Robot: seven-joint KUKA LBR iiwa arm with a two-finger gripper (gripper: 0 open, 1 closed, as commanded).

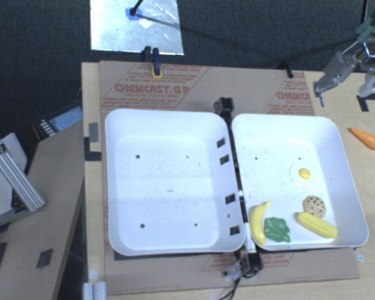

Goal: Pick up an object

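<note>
nothing picked yet, task looks barely started imo: every item sits loose in the bin and the arm is way up at the far right, so approach, descent, grasp and lift are all left to do. going near to far: right bin (337, 144) holds everything, clustered at its near end. nearest row, l to r: a yellow banana (257, 222) standing roughly lengthwise close to the divider side, a green leafy piece (277, 230) just beside it and touching or nearly touching, then a yellow corn cob (317, 224) lying at a slant toward the near-right corner. just behind the corn, a round brown cookie (314, 205), very near it, maybe touching, can't tell. farther back, apart from the rest, a fried egg (303, 174), white w/ yellow yolk, hard to see against the white floor. any of these could be the pick; the egg is the most isolated but flat, the corn and banana are chunkier. left bin (122, 136) shows bare floor w/ a few dark dots. outside the bins, on the bench at right, an orange carrot (367, 138) lies alone. farthest back, gripper (319, 91) hangs above the bench beyond the right bin's far-right corner, well apart from all items, nothing between its fingers; open or closed, can't tell at this size.
</note>
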